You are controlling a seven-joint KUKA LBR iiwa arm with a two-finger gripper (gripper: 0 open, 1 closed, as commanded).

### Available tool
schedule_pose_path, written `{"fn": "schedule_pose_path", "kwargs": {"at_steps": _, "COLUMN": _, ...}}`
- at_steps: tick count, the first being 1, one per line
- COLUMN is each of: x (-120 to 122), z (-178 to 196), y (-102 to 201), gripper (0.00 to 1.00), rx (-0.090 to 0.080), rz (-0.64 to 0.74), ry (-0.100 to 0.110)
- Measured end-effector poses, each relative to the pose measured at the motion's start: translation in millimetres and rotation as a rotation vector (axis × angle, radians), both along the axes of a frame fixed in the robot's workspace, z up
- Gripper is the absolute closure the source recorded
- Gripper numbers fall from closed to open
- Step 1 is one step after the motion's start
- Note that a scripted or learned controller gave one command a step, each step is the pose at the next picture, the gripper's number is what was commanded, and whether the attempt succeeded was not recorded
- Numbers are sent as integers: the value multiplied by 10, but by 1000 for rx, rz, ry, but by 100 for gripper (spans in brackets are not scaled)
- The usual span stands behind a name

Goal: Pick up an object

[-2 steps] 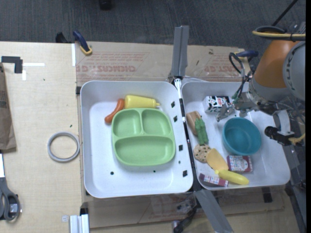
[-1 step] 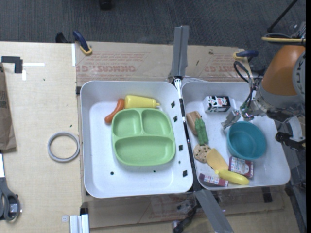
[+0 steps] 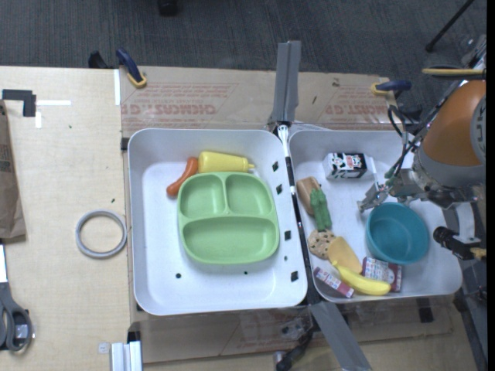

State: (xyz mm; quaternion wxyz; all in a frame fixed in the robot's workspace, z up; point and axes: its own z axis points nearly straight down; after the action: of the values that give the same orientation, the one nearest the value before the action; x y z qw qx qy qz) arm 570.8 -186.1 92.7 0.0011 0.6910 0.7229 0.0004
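2 bins (image 3: 147,230); 1 green tray (image 3: 228,219); 1 blue bowl (image 3: 397,233); 1 banana (image 3: 357,273).

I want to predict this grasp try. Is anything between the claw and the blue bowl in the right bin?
Nothing visible stands between them. The claw hangs over the right bin just off the upper-left rim of the blue bowl, with bare bin floor there. The cow-print carton lies farther up, out of the way.

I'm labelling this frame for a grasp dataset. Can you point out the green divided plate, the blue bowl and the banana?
green divided plate (image 3: 228,238): camera view, its large lower compartment.
blue bowl (image 3: 397,234): camera view, inside of the bowl.
banana (image 3: 360,280): camera view, middle of its yellow body.
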Motion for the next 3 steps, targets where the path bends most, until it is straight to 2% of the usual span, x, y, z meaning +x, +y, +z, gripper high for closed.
{"fn": "schedule_pose_path", "kwargs": {"at_steps": 1, "x": -92, "z": 44, "y": 9, "gripper": 0, "rx": -5, "rz": 71, "ry": -17}}
{"fn": "schedule_pose_path", "kwargs": {"at_steps": 2, "x": -200, "z": 109, "y": 194, "gripper": 0, "rx": -15, "rz": 295, "ry": -40}}
{"fn": "schedule_pose_path", "kwargs": {"at_steps": 3, "x": 452, "z": 722, "y": 179, "gripper": 0, "rx": -1, "rz": 412, "ry": 0}}
